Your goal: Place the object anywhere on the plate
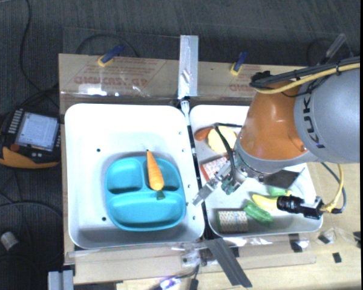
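A blue divided plate [144, 205] lies in the left bin [85, 138]. An orange toy carrot [154, 170] with a green tip rests on the plate's upper right part, across the divider. My gripper [215, 184] hangs over the left side of the right bin [206, 121], close to the wall between the two bins, to the right of the plate. The arm's orange band and grey body cover much of the right bin.
In the right bin lie a green and yellow toy vegetable [260, 207], a grey textured block [233, 220], a red and white item [213, 165] and an orange and pale piece [210, 136]. A black cable runs along the right.
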### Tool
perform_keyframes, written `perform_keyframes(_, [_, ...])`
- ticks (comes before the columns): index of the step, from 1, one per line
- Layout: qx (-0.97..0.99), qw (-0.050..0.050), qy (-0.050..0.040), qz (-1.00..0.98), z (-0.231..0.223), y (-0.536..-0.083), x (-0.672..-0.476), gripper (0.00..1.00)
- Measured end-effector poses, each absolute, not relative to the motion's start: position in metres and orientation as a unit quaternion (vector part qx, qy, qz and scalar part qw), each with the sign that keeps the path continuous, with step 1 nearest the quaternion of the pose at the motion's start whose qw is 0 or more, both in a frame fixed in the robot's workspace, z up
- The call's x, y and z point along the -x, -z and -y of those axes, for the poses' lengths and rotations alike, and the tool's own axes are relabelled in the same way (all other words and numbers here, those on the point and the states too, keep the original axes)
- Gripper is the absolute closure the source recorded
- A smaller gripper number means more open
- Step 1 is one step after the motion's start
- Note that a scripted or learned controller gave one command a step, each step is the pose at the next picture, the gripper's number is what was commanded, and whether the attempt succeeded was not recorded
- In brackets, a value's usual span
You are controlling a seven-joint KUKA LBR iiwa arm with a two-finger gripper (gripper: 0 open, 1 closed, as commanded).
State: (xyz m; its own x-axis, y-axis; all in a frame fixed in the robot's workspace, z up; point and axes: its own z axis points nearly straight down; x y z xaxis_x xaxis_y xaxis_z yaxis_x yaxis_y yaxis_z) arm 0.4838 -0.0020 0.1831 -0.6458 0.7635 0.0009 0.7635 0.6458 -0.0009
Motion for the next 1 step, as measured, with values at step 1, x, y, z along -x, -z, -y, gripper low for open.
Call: perform_keyframes(1, [0.308, 0.000, -0.0007, 0.951, 0.0006, -0.1835, -0.5368, 0.00])
